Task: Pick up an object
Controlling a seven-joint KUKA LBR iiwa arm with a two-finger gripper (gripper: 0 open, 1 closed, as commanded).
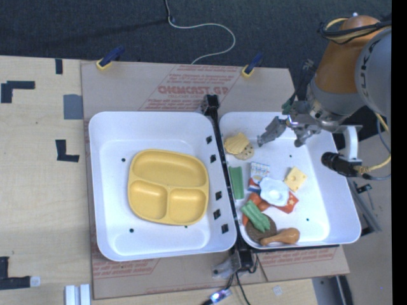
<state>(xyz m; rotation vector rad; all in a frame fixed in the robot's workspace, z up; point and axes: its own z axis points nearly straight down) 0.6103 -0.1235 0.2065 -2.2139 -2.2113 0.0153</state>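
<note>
A robot's pincer (283, 134) hangs spread wide, holding nothing, over the right bin (331, 224). Below it lie a cookie (238, 145) and small toy foods.

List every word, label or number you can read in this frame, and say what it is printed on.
Red print on the cardboard sheet under the bins: upside down in this view and too blurred to read for certain.
Small packet in the right bin: print too small to read.
Nothing else legible.

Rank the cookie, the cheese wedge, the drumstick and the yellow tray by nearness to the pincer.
From the pincer:
1. Cookie, to its left, by the divider.
2. Cheese wedge, just below it.
3. Drumstick, right bin's near edge.
4. Yellow tray, in the left bin.
</note>
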